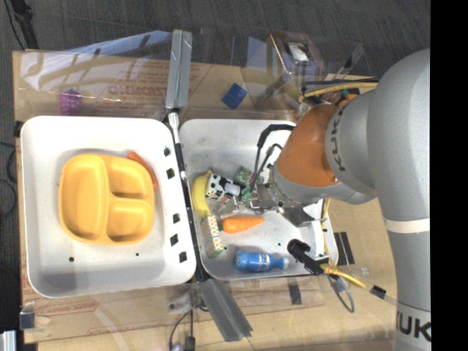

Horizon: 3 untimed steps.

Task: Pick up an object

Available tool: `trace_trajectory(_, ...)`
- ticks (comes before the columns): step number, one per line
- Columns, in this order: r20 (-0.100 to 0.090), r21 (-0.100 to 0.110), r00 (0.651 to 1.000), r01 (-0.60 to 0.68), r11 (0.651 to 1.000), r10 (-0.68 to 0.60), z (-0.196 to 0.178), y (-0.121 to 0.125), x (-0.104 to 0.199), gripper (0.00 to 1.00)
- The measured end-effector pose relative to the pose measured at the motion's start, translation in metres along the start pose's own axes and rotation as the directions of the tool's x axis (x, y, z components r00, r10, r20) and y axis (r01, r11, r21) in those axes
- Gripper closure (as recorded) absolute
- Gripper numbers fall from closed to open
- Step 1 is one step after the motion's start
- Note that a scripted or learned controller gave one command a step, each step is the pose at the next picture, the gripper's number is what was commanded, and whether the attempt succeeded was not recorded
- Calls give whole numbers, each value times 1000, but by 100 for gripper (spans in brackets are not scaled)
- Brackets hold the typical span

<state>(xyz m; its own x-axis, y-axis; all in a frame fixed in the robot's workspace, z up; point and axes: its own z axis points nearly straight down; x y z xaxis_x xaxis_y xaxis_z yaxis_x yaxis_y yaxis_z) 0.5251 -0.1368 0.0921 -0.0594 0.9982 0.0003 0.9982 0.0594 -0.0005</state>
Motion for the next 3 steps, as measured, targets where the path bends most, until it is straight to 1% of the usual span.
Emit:
trace_trajectory(1, 1, -1, 998, -55, 998, 55, 0, -41, 41, 0)
trace_trajectory(2, 1, 1, 999, -48, 999, 48, -9, -41, 42, 100)
trace_trajectory(3, 1, 0, 999, -48, 999, 48, -9, -41, 42, 0)
